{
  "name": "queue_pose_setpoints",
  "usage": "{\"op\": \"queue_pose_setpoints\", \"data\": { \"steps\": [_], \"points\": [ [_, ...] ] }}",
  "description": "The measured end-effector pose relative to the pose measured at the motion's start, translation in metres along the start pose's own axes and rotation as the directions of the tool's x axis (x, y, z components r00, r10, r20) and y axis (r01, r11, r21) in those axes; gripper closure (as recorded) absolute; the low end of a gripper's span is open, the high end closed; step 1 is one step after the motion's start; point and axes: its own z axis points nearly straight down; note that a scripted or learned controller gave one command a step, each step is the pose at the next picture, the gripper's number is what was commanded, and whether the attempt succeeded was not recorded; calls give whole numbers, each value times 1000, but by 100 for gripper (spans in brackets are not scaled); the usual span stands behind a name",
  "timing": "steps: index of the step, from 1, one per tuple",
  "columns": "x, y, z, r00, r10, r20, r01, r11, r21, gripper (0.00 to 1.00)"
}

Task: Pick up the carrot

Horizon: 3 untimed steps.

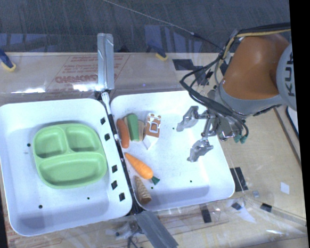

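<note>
In the right bin [219,188]: one carrot [138,166] near the left wall, one sausage [123,132], one green piece [133,127], one small carton [152,127]. Over its right half, gripper [194,135] spread wide, pinching nothing. One green tray [70,154] in the left bin [17,212].

The two white bins [8,159] look like smooth matt plastic, the green divided plate [69,154] like smooth plastic with a soft shine, the carrot [139,167] has a smooth orange skin, the fingers [188,118] look like dull grey metal, and the worktop [263,139] like pale wood.
</note>
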Motion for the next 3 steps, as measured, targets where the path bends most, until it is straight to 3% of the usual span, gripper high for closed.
{"op": "queue_pose_setpoints", "data": {
  "steps": [1, 2, 3],
  "points": [
    [-15, 71, 111, 999, 35, -6, -35, 999, -3, 0],
    [-17, 70, 100, 1000, 30, -2, -30, 1000, -1, 100],
    [18, 47, 48, 912, -411, 4, 411, 912, 2, 100]
  ]
}}
